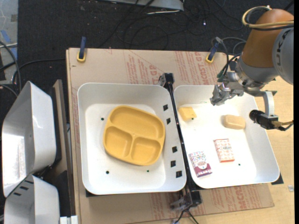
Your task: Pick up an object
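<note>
The pincer (218,98) hovers over the right bin (266,162), its state impossible to tell. The nearest thing, a yellow block (188,113), lies just down-left of it; the tan block (234,122) sits down-right.

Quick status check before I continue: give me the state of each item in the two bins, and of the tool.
Yellow plastic divided tray: right way up, lying flat in the left bin.
Yellow block: resting in the right bin, near the divider.
Tan oval piece: lying flat, untouched.
Red-and-white packet: lying flat.
Purple-edged packet: lying flat.
Tool: above the right bin's far edge, holding nothing I can see.
</note>
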Tool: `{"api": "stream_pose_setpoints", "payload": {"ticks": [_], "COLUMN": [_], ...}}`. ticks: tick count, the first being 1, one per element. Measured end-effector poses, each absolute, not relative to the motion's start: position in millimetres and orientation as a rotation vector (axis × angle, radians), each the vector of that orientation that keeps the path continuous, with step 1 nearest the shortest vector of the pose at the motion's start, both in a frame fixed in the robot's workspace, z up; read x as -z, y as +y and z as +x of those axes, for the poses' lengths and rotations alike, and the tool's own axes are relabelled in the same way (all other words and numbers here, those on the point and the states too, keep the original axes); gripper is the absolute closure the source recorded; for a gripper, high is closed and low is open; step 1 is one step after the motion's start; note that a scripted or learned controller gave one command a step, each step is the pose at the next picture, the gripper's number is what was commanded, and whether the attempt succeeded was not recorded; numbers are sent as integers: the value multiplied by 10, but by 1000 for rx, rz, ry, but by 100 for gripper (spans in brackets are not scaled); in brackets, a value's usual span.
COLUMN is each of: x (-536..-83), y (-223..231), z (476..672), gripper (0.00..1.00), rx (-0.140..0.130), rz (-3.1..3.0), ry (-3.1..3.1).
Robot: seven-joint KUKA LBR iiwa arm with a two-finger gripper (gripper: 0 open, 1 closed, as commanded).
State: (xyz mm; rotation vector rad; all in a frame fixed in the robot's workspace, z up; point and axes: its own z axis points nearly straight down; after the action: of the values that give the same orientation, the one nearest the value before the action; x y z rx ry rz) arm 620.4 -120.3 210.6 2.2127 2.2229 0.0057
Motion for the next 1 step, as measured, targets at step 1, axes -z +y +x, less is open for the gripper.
{"api": "stream_pose_setpoints", "payload": {"ticks": [1], "x": [-2714], "y": [-1159], "z": [6155], "gripper": [100], "rx": [-5], "rz": [2212], "ry": [2224]}}
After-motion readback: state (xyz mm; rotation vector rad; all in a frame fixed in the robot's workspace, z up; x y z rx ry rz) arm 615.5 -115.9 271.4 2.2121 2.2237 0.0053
